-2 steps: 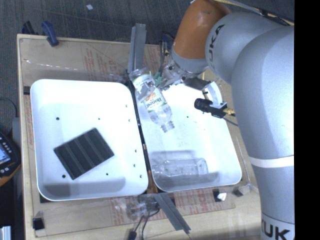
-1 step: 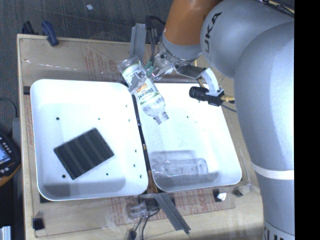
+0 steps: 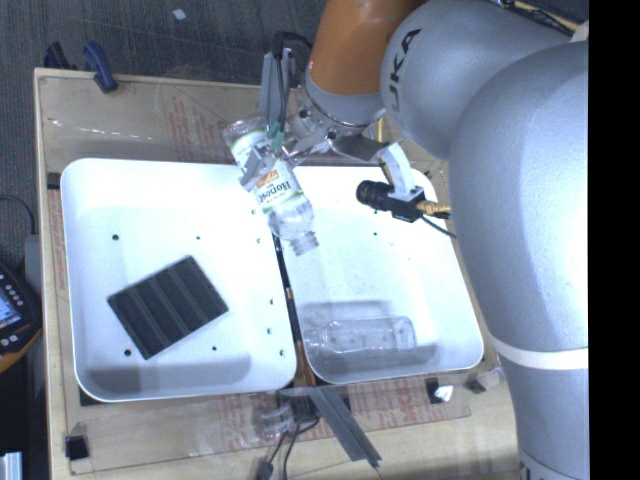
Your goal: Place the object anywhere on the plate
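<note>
Two white bins [image 3: 90, 183] are seen side by side in the camera view. A dark ribbed plate [image 3: 167, 305] lies at seven o'clock in the left bin. A clear plastic bottle [image 3: 270, 183] is pinched by the gripper [image 3: 272, 140] at twelve o'clock, tilted above the bins' shared edge.

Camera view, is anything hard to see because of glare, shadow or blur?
In the camera view the clear plastic container nearly vanishes against the right white bin; the clear plastic bottle reads mostly by its label; soft shadow pools along the left white bin's near wall; focus is mildly soft throughout.
</note>
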